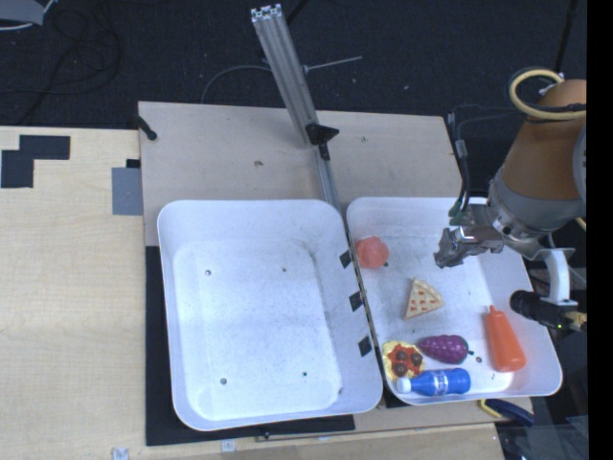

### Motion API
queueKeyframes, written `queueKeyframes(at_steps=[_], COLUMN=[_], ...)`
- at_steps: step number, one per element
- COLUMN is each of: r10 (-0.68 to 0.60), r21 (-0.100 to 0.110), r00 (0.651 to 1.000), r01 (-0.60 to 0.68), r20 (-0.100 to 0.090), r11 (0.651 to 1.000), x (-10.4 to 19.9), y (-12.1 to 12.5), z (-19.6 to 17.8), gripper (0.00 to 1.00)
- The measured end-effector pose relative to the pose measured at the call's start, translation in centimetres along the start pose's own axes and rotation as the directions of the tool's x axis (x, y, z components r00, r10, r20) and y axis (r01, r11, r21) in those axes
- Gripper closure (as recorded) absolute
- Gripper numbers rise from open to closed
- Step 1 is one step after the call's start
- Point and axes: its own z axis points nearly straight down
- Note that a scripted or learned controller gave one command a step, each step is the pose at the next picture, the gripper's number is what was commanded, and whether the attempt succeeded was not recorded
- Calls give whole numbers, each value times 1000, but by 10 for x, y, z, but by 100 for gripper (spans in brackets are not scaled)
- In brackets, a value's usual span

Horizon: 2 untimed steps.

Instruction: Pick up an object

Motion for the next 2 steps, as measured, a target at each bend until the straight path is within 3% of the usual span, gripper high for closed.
queueKeyframes(at_steps=[1,2], r10=[-1,-5], r21=[1,5], r00=[1000,1000], r01=[1,5], r20=[0,-2], r11=[1000,1000], x=[-1,53], y=[1,-4], z=[-37,-22], gripper=[100,100])
